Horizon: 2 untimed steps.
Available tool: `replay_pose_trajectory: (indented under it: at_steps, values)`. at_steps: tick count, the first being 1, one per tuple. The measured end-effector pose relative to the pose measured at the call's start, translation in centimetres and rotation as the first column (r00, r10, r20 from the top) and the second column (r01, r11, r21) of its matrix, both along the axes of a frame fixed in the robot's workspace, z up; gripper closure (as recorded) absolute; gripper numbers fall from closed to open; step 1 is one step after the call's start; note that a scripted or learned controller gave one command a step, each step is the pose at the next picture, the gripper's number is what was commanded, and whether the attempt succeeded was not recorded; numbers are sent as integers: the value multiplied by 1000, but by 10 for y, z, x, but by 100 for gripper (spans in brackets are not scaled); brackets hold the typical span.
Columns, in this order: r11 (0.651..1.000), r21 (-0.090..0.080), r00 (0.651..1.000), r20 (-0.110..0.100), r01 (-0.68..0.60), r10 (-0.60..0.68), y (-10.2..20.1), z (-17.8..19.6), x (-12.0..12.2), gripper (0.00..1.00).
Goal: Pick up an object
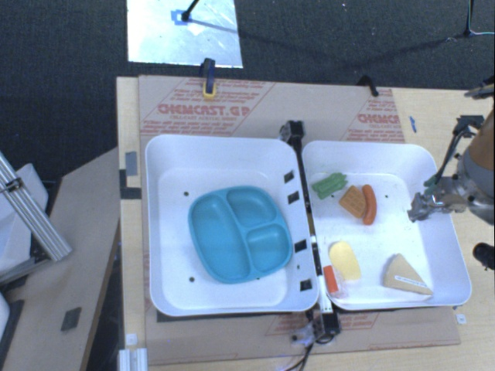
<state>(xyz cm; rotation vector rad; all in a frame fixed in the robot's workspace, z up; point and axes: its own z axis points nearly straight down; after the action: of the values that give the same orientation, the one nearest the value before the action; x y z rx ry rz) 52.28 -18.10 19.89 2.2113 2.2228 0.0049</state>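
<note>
- The right shallow white plastic bin (445, 230) holds six small toy foods: one green bumpy piece (329, 184) near its far left corner, one orange waffle-like square (353, 201) touching one red sausage (369, 204) just right of it, one pale yellow rounded block (345, 260) and one small orange-red stick (331, 279) by the near left edge, and one cream wedge of cheese (404, 275) toward the near right corner.
- My gripper (421, 205) hangs over the bin's right edge, apart from every piece; whether its tips are spread or pressed together I cannot tell.
- The left shallow white plastic bin (166, 207) carries one blue three-compartment plate (240, 233) at its middle.
- Both bins sit on a sheet of brown printed cardboard (255, 103) on the pale bench (433, 107); dark carpet (62, 60) lies beyond, with one silvery square sheet (184, 22) on it.
</note>
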Motion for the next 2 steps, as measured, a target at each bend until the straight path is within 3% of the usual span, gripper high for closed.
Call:
replay_pose_trajectory:
  at_steps: [1, 2]
  values:
    - [1000, -1, 1000, 0, 0, 0, -7, 47, 5, 100]
    - [1000, 3, 1000, -3, -5, 5, 44, 52, 15, 100]
